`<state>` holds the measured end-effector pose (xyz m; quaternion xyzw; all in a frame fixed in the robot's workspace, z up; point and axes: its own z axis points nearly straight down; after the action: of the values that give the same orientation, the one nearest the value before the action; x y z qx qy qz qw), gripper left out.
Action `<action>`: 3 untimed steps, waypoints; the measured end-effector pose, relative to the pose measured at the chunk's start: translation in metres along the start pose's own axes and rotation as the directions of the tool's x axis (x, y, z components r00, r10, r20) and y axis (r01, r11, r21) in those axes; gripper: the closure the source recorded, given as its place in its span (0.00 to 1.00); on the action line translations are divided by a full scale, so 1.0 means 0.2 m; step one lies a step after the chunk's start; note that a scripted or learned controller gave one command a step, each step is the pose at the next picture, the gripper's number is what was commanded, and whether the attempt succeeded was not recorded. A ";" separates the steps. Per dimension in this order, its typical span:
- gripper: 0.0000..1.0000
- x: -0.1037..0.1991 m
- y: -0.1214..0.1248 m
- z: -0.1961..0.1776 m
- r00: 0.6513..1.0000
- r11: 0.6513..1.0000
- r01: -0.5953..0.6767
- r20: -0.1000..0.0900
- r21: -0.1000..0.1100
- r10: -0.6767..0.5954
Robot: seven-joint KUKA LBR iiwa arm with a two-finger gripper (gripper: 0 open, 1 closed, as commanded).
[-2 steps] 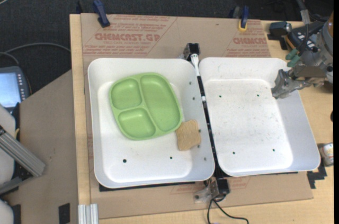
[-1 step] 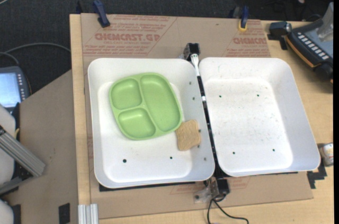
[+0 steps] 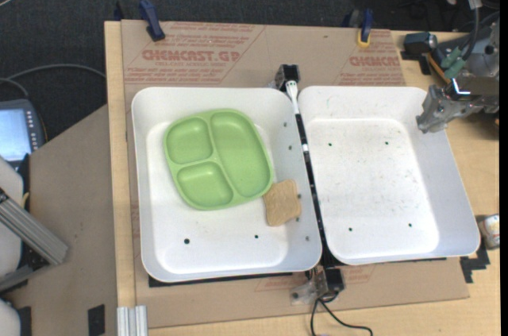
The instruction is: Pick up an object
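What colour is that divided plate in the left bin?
Light green. The divided plate shows plainly in the camera view, lying in the left bin.

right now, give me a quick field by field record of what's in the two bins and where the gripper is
left bin: holds a green divided plate and a tan sponge
green plate: three compartments, lying flat in the upper middle of the left bin
tan sponge: at the plate's lower right edge, near the divider between the bins
right bin: white floor with dark specks
gripper: over the right bin's upper right rim, nothing seen in it
arm: reaches in from the right
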<state>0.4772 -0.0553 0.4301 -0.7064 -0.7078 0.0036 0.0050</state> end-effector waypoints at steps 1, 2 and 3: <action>1.00 -0.05 0.14 -0.56 1.000 1.000 0.000 0.005 -0.027 0.000; 1.00 0.37 0.03 0.23 1.000 1.000 0.006 0.000 0.006 -0.006; 1.00 0.86 0.01 0.30 1.000 1.000 0.008 0.001 -0.007 -0.008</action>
<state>0.4782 0.1175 0.3697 -0.7036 -0.7106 0.0015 0.0023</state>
